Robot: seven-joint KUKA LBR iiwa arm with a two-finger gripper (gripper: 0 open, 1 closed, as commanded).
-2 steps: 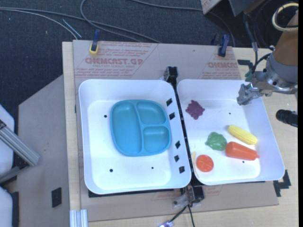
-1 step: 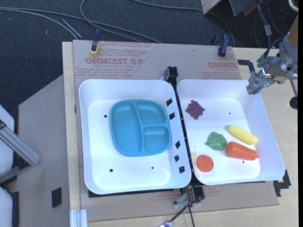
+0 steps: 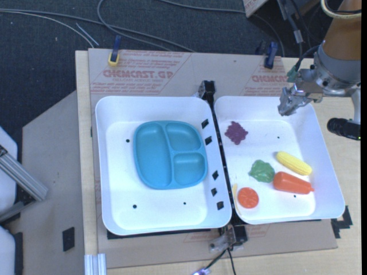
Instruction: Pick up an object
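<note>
Hovering over the far right corner of the right shallow white bin (image 3: 321,148), the gripper (image 3: 288,105) hangs from the grey arm (image 3: 338,56), which comes in from the upper right with its orange band above the wrist and its tip pointing down and toward the left; whether it is open or closed cannot be told, and nothing is seen in its grasp. Below it in the same bin lie five toy foods. A purple bunch of toy grapes (image 3: 235,132) sits nearest the divider, toward the far side. A yellow toy corn cob (image 3: 294,162) lies with its long axis slanting from upper left to lower right, and just beneath it an orange toy carrot (image 3: 292,183) lies nearly parallel, its thicker end toward the left. A green leafy toy vegetable (image 3: 262,171) rests just left of the carrot, and a round orange-red toy slice (image 3: 248,197) lies near the front edge. The left white bin (image 3: 114,153) holds a blue plastic divided plate (image 3: 170,153). Both bins stand on the cardboard-covered bench (image 3: 172,67).
</note>
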